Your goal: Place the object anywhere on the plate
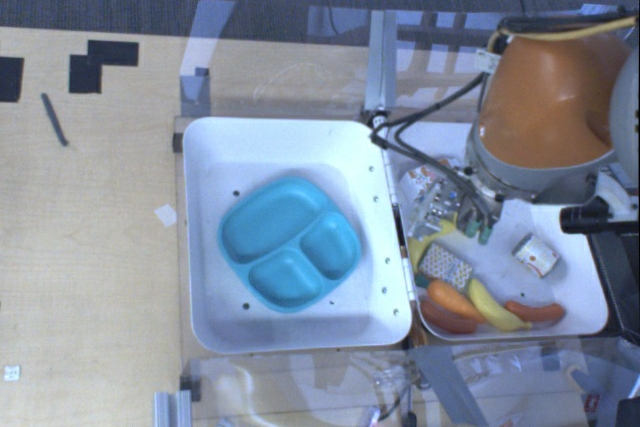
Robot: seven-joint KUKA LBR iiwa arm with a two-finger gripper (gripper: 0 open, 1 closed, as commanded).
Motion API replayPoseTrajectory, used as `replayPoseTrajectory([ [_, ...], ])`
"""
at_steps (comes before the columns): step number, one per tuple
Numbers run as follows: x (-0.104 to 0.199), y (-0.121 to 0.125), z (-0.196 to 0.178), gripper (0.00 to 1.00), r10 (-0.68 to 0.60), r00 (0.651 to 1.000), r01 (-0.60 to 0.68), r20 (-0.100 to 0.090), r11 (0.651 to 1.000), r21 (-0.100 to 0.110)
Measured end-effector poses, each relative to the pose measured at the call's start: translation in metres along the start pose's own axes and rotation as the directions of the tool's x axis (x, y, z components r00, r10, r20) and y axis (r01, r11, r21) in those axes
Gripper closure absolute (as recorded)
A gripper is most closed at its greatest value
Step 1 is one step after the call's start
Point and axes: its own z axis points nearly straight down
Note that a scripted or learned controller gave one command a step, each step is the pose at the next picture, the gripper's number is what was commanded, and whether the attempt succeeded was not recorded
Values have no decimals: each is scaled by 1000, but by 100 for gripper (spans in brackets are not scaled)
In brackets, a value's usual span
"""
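Observation:
A blue three-compartment plate (289,243) lies in the middle of the left white bin (205,215) with nothing on it. My gripper (452,211) hangs over the left part of the right bin (590,300), below the orange wrist band (552,95). Just under it lie a yellow-edged item with a grey mesh face (443,264), an orange carrot (448,297), a yellow banana (493,306), a red sausage-shaped piece (535,312) and a small white cup-like object (536,255). The fingers are hard to make out against the clutter.
The arm's body covers the upper right bin. Black cables (420,125) run from the wrist toward the bins' shared wall (400,245). The wooden bench (90,245) stretches to the left, with black marks and a dark pen (54,119).

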Motion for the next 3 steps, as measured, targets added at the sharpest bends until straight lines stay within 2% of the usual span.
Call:
replayPoseTrajectory([
  [1,-21,48,55,100,-262,965,262,-11,965,3],
  [2,19,127,139,100,-313,950,313,-14,950,2],
  [3,56,158,119,100,-255,967,255,-12,967,1],
])
